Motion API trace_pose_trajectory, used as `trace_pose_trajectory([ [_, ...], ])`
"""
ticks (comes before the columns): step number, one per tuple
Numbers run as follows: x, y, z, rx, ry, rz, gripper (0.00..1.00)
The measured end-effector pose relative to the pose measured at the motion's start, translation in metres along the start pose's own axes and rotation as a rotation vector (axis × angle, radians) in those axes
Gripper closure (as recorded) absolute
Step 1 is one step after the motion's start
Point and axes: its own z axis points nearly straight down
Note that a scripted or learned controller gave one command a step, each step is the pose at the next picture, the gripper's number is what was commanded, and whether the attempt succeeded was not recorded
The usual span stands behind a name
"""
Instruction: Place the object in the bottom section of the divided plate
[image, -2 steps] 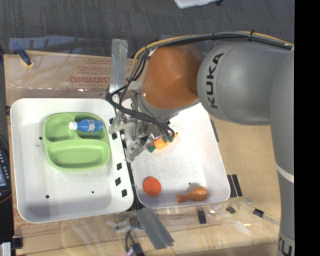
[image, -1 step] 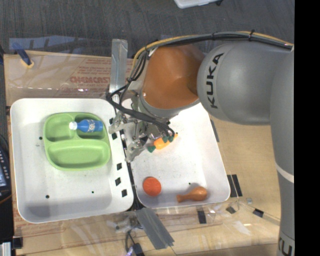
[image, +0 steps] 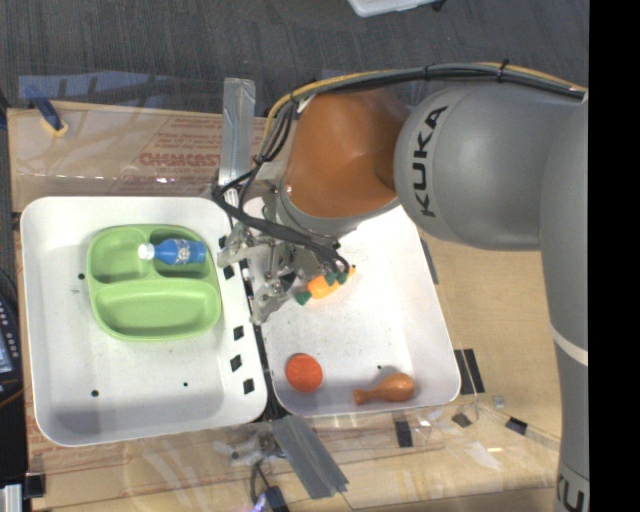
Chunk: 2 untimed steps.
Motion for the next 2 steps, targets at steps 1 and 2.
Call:
trace_pose_trajectory([
  [1,0.042,-0.112,0.069,0.0,0.0,0.091,0.0],
  [2,0.04,-0.111,0.057,0.0,-0.004,0.087,1.0],
])
